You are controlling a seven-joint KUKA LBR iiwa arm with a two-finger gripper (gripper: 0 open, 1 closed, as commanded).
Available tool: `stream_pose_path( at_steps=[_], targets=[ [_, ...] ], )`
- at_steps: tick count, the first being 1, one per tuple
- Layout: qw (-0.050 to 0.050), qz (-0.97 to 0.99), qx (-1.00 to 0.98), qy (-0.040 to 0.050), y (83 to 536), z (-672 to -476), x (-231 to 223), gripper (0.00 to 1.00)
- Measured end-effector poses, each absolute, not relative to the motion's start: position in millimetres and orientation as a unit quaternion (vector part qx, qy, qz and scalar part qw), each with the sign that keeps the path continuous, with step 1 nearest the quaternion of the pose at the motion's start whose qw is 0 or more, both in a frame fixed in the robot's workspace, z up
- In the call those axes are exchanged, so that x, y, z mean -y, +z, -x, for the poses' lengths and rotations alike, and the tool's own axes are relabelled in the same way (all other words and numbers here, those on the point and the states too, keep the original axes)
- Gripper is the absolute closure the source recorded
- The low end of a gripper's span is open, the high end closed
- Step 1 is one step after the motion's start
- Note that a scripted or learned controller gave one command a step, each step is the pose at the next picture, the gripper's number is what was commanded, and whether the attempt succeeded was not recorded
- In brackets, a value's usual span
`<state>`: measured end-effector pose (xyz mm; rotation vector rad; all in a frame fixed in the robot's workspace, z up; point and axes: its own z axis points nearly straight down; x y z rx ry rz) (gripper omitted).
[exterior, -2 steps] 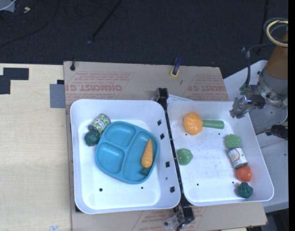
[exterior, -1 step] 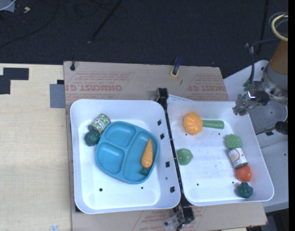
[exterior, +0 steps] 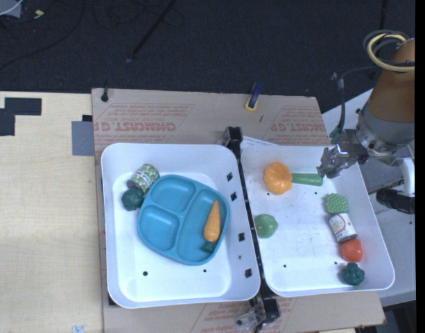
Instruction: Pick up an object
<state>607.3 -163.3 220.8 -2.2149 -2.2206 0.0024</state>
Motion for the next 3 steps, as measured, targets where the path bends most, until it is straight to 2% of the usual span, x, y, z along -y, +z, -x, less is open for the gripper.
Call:
stream_pose_path(
  at_steps=[2, 3],
  targets=[
    [0.002, 0.706, 0.709, 0.0009, 233.2, -572.2, 64.0, 1.00],
    [0.003, 0.705, 0.709, 0.0013, 221.0, -557.7, 7.7, 1.00]
  ],
)
